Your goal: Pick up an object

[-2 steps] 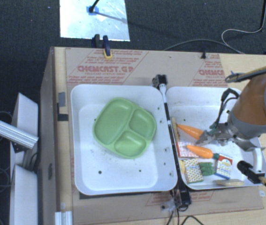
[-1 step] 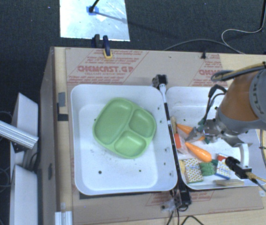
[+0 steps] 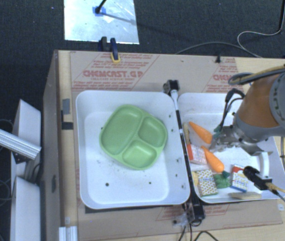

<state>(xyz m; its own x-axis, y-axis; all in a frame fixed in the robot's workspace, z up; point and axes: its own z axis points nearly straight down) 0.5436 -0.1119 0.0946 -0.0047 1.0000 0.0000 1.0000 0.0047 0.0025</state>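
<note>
My gripper [image 3: 217, 137] sits low in the right bin [image 3: 207, 107], near that bin's left wall and about midway between its far and near edges. From this slanted overhead view I cannot tell whether it is released or clenched, and I see nothing held in it.

An orange carrot [image 3: 199, 130] lies just to its left. A second carrot [image 3: 213, 160] lies just beside it on the near-edge side, touching a red and white packet [image 3: 196, 154]. Closer to the near edge are a yellow checked packet [image 3: 207, 184], a small green item [image 3: 222, 179] and a blue and white box [image 3: 239, 183]. The left bin [image 3: 97, 185] holds a green divided plate [image 3: 132, 136].

Because the things are crowded, I judge that a grasp here could catch two at once. It could also pinch only a carrot's tapered end, which would slip free. Pressing down could instead shove a carrot against the left wall.
</note>
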